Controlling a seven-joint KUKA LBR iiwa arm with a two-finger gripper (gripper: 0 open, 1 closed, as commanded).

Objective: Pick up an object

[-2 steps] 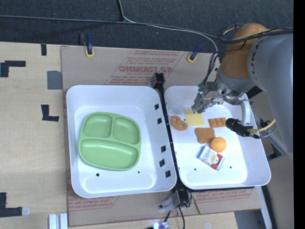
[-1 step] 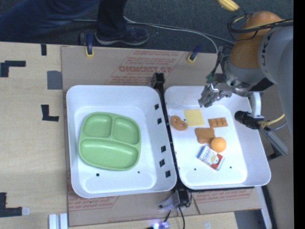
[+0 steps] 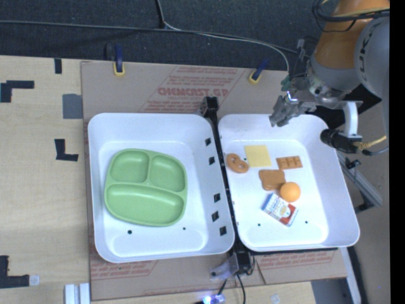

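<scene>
While the gripper (image 3: 280, 118) hangs over the right bin's (image 3: 329, 230) far rim, its opening indiscernible and nothing visibly held, the orange ball (image 3: 290, 191) rests well apart, nearer the camera, touching the carton (image 3: 279, 209).

Pale wooden table (image 3: 38, 189), with black tape marks (image 3: 62, 149) scattered over its left part and one grey rectangular patch (image 3: 72, 105) near them.

Brown cardboard sheet with red print (image 3: 183, 87) lies flat on the table. It is pinned at its far edge by two yellow-tipped clamps, one left (image 3: 118, 63) and one right (image 3: 258, 73).

Two shallow white plastic bins sit side by side on the cardboard, the left bin (image 3: 95, 132) and the right bin (image 3: 345, 201). Their rims touch along a line of small black clips (image 3: 216, 198).

Light green three-compartment plastic plate (image 3: 147, 187) rests flat in the left bin, left of centre.

Thin black cable (image 3: 209, 35) runs across the dark surface (image 3: 76, 5) beyond the table.
</scene>
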